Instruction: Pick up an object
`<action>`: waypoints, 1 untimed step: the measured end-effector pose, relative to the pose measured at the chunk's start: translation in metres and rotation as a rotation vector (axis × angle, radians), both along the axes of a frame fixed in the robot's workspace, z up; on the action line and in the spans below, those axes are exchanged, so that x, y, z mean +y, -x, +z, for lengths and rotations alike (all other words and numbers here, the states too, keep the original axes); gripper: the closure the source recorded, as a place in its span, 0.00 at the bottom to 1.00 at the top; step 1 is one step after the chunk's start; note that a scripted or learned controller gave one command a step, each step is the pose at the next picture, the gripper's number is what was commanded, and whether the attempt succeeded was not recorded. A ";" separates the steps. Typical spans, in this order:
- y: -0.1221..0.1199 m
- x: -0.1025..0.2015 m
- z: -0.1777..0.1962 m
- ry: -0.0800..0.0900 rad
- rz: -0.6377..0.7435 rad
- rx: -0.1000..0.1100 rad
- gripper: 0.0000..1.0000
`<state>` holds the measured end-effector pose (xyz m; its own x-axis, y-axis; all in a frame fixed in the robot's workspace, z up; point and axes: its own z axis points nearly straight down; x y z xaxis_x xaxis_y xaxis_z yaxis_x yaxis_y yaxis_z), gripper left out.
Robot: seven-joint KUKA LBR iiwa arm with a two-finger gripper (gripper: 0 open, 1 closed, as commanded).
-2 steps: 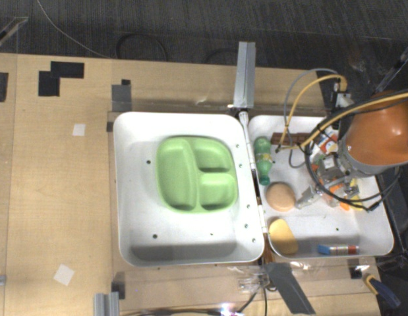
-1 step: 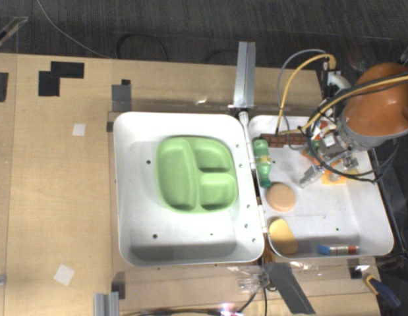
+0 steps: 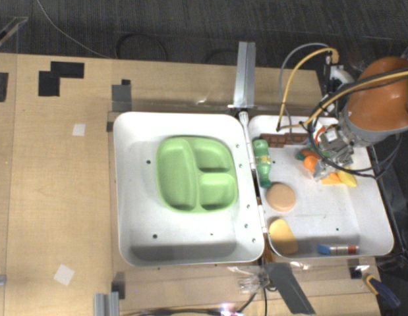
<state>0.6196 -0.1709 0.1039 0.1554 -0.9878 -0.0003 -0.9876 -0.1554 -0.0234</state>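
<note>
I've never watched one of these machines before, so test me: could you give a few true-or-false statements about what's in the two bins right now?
1. A green divided tray lies in the left bin. True.
2. The gripper hangs over the left bin. False: it is over the right bin, near an orange and yellow item.
3. A round tan disc lies in the right bin. True.
4. The green bottle lies in the middle of the left bin. False: it lies along the right bin's left wall.
</note>
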 end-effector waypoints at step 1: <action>-0.053 0.033 0.123 -0.002 -0.211 0.006 1.00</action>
